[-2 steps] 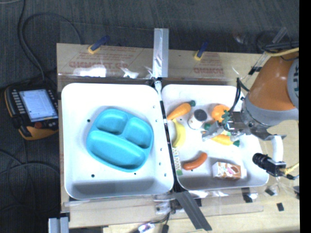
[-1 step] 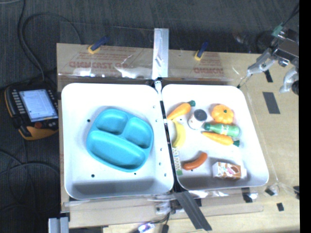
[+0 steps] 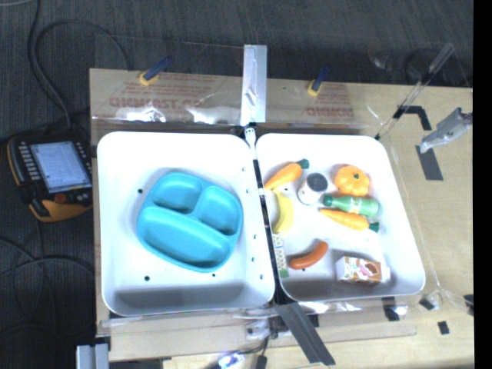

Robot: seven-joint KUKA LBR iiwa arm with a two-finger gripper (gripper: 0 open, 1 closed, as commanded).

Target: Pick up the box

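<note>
Left bin (image 3: 115,206): holds a blue divided tray (image 3: 191,219), nothing of the task here.
Right bin (image 3: 400,206): toy food crowds it; banana (image 3: 282,212) and sausage (image 3: 307,255) on the left side, two carrots (image 3: 283,174), a green bottle (image 3: 352,204) and a small pumpkin (image 3: 352,180) further up.
Box (image 3: 361,270): a small printed carton lying flat in the near right corner, close to the bin wall, long axis running left-right; the sausage is near on its left, apart from it.
Gripper (image 3: 448,129): apparently the pale metal piece outside the bin at upper right; I cannot tell how its fingers stand.
Key relation: the box lies down and to the left of it, so I judge the reach must come across the bin rim toward the near corner.
</note>
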